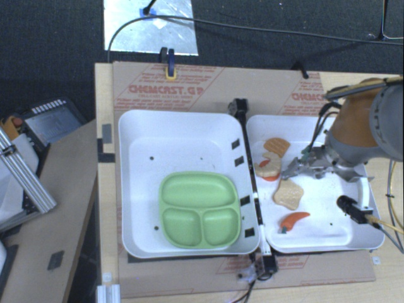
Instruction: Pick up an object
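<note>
The right white bin [328, 232] holds several toy food pieces. A tan bread-like piece [276, 146] lies near the bin's top left, and just below it a pale slice [269, 165] sits on a red piece [270, 177]. A toast-coloured chunk [288, 195] rests in the middle. An orange carrot-like piece [295, 219] with a green tip lies near the front. My gripper [291, 168] reaches in from the right and hangs low, between the pale slice and the toast chunk. Nothing is visibly held in it.
The left white bin [145, 137] carries a green divided plate [199, 208] in its front half. A black divider strip [247, 169] runs between the bins. The grey arm with its orange band [353, 122] covers the right bin's upper right. Cables [372, 218] trail along that bin's right rim.
</note>
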You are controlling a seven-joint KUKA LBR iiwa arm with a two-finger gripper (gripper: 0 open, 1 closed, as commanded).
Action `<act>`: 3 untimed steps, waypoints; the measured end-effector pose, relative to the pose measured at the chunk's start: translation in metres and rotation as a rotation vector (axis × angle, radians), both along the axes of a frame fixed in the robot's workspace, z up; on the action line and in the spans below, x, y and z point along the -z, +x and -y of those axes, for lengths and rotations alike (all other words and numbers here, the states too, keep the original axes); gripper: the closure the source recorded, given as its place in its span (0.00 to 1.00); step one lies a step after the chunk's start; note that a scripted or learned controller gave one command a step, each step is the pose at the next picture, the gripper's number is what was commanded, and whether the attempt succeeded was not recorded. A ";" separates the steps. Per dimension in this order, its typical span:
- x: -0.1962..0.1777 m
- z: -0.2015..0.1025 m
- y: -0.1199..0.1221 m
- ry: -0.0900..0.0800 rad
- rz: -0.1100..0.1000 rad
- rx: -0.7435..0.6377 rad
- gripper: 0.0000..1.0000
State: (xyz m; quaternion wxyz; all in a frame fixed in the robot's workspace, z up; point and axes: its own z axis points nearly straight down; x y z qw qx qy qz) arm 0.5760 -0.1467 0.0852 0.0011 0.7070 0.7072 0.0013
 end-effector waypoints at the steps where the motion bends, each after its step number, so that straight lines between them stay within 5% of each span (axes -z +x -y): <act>1: -0.014 0.000 0.003 -0.002 0.009 -0.002 1.00; 3: -0.111 -0.008 0.022 -0.002 0.004 -0.005 1.00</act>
